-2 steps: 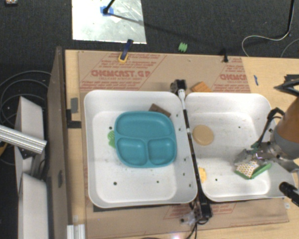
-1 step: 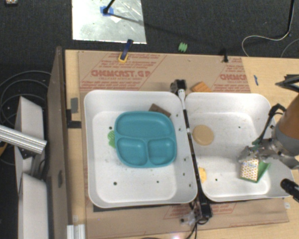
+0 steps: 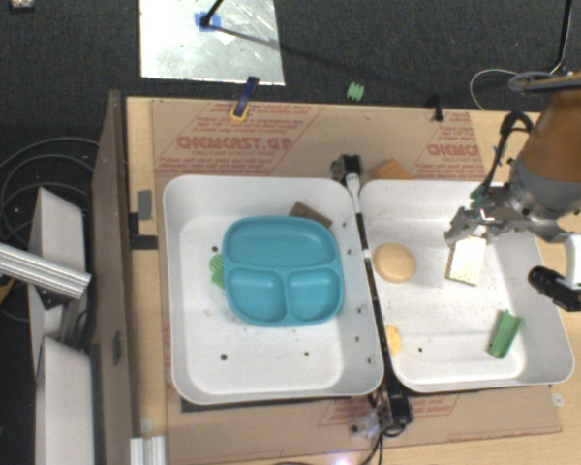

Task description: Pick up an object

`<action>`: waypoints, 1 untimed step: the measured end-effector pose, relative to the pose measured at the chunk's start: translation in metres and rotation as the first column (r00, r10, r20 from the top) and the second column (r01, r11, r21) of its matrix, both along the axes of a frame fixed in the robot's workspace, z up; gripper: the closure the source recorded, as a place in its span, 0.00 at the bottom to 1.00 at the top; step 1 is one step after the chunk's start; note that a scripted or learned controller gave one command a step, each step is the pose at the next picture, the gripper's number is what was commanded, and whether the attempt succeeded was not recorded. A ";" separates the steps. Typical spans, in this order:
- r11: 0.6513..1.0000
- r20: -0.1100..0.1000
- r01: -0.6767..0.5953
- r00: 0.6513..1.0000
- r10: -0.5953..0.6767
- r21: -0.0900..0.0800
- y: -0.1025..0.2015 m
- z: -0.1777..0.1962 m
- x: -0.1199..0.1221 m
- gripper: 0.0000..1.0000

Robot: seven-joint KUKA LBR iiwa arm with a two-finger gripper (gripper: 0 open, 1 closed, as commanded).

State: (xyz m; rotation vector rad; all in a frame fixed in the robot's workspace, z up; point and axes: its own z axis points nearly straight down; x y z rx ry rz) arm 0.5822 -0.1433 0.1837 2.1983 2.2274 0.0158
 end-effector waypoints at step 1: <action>1.000 -0.013 0.004 1.000 -0.004 0.004 0.053 0.022 -0.024 1.00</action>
